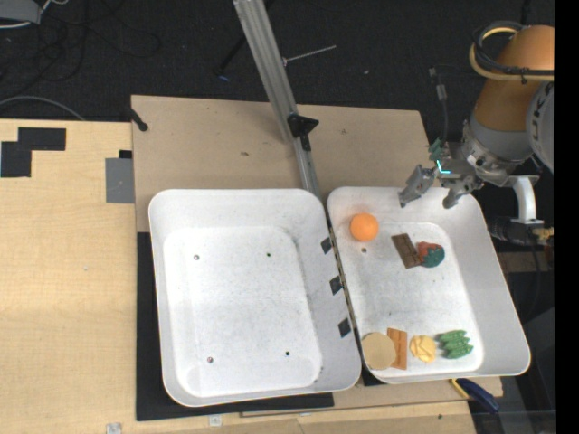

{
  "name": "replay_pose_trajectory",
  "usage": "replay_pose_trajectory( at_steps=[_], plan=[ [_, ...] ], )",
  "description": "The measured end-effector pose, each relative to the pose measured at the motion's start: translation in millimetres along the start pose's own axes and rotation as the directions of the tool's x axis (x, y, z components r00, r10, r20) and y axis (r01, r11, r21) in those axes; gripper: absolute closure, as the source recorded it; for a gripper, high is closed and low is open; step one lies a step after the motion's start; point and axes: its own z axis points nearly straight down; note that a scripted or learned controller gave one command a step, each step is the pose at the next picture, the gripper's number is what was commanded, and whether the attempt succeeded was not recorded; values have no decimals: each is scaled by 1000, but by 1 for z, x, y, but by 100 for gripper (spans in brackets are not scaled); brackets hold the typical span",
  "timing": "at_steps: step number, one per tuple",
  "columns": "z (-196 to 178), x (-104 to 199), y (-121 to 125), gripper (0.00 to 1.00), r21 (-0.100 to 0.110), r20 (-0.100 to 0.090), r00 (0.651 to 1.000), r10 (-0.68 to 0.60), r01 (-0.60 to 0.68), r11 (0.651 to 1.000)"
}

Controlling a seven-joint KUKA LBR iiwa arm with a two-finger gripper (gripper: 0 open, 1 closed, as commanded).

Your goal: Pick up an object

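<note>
A grey arm [507, 107] with an orange band reaches in from the upper right of the frame, its claw [435, 191] spread open above the far rim of the right bin [479, 269]. Inside that bin lie an orange ball [364, 227], a brown block [406, 250] touching a teal-and-red toy [431, 254], and, along the near edge, a tan disc [379, 351], a yellow piece [422, 348] and a green piece [455, 343]. The left bin [237, 297] sits beside it on the tabletop [63, 269].

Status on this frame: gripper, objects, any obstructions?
Gripper open, holding nothing, over right white bin's far rim. Round orange ball nearest, untouched. Nothing between them.
</note>
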Motion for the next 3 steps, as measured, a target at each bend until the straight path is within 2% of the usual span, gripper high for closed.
replay_pose_trajectory(
  at_steps=[1,3],
  plan=[
    [-3,0,1,0,-4,1,1000,-3,3,1000],
    [112,10,-4,0,0,0,1000,-5,5,1000]
  ],
)
